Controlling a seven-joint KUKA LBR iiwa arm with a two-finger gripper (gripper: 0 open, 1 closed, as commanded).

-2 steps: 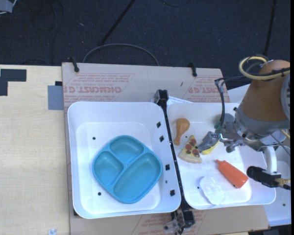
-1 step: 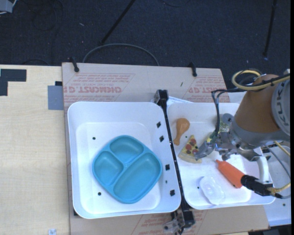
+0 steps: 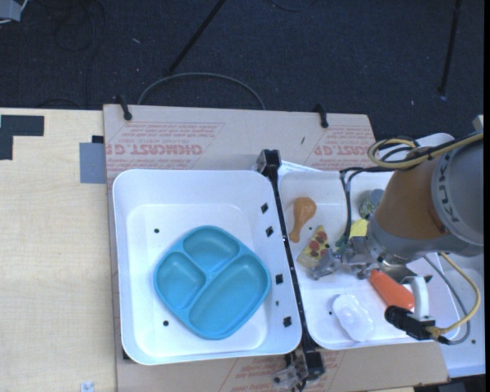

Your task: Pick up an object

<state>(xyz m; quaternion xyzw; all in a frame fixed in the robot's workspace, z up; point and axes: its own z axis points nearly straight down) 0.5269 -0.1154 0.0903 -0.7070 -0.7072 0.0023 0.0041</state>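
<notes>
Right bin (image 3: 327, 337), arm (image 3: 425, 202) bent low

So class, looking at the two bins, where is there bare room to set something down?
The left bin has bare floor around the blue divided plate, widest along its far side. The right bin is crowded: chicken drumstick, pizza slice, orange toy, white object and the arm's pincer.

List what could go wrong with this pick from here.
The gripper sits low in the right bin among close-packed items: the pizza slice toy, the drumstick toy and an orange object. It may nudge neighbours or close on nothing. The arm's bulk hides part of the bin, so contacts there go unseen.
</notes>
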